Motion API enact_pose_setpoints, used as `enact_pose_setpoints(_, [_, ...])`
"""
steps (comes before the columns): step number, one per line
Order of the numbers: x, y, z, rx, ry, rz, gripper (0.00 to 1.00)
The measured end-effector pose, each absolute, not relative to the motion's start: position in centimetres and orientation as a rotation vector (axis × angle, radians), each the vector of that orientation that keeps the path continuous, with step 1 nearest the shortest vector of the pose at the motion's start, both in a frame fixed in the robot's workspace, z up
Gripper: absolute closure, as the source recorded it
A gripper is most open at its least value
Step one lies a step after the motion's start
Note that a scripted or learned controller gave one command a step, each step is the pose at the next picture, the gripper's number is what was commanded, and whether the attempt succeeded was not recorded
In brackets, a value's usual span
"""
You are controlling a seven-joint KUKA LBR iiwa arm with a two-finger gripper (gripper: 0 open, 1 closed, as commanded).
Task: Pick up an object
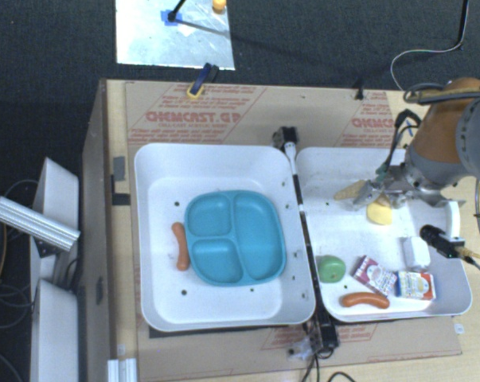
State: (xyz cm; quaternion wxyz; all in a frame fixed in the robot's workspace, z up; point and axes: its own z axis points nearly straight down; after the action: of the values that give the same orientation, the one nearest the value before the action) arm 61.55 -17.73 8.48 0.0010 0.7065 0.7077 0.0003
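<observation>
One arm (450, 130) bent low, end effector (380, 195) over right bin (462, 293)

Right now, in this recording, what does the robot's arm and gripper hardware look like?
The grey, rounded arm carries a wide orange band above the wrist. Below it sits a compact grey metal gripper with thin dark cables looping beside it. No markings are legible.

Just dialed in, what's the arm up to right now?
The arm is reaching into the right bin, its gripper low over the yellow object near the bin's back. Nothing is visibly held yet. A green ball, a hot dog and small cartons lie along that bin's front. The left bin holds a blue divided plate and another hot dog.
</observation>
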Motion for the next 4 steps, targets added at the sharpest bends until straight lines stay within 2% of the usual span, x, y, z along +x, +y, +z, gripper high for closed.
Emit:
enact_pose_setpoints(1, [63.0,-16.3,10.0,2.216,2.224,0.003,0.00])
enact_pose_setpoints(2, [60.9,-18.5,10.8,2.218,2.221,0.001,0.00])
enact_pose_setpoints(3, [60.5,-17.0,8.4,2.216,2.224,0.001,0.00])
enact_pose_setpoints(4, [67.0,-13.1,10.1,2.214,2.224,0.005,0.00])
